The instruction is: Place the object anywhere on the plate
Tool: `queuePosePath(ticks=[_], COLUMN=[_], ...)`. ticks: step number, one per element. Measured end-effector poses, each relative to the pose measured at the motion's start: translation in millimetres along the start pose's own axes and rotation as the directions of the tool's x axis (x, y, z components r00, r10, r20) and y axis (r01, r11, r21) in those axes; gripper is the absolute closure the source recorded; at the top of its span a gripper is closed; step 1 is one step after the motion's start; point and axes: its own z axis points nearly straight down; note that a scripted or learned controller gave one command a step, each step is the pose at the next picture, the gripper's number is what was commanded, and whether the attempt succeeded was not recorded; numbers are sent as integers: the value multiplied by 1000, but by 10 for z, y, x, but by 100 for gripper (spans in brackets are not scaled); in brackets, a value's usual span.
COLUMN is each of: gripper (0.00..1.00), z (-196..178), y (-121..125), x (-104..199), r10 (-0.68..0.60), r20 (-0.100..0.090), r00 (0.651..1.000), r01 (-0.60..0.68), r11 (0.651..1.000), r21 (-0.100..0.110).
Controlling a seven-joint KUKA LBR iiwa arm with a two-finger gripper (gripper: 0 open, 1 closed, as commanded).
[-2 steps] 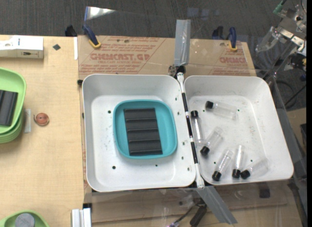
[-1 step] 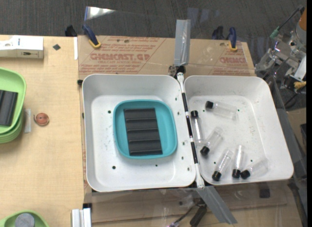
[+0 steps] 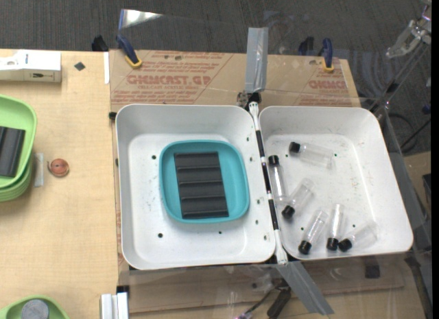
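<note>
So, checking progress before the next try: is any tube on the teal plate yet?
No. The plate in the left bin carries a dark ribbed block; the tubes lie in the right bin.

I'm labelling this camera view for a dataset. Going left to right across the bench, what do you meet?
Green tray → orange disc → left bin → teal plate → right bin holding the vials.

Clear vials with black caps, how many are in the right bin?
6: vial at back, vial along the left wall, vial mid-bin, and vial, vial, vial near the front. Others may escape notice.
</note>
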Motion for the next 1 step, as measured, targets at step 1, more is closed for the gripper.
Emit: queuePosePath(ticks=[1], gripper=[0], z=[878], y=[52], x=[-81], r10=[46], r20=[0], r00=[999], r01=[-46], r11=[999], r21=[2])
